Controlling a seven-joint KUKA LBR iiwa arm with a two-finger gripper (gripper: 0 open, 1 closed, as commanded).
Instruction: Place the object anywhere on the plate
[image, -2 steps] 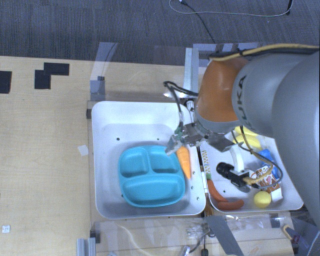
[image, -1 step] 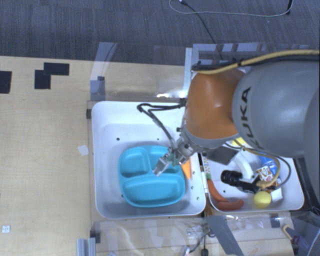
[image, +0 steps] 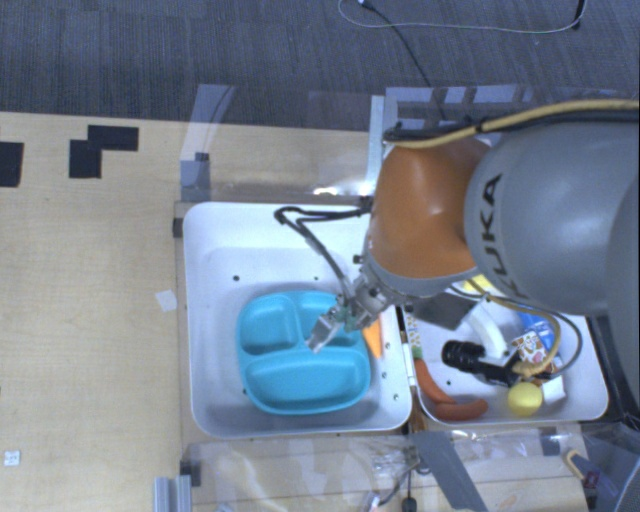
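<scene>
Your end effector (image: 331, 329) hangs over the blue plate (image: 290, 385) edge, its grip unreadable; the orange object (image: 372, 341) lies just beside it, off the plate.

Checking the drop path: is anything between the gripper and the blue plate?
Nothing visible does. The gripper is over the upper right compartment of the blue plate; an orange piece lies just off its right rim.

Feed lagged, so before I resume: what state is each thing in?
plate: flat in the left bin, visible compartments bare.
pincer: over the plate's right rim.
orange piece: lying beside the plate, off it.
sausage: lying in the right bin.
yellow ball: resting in the right bin.
</scene>
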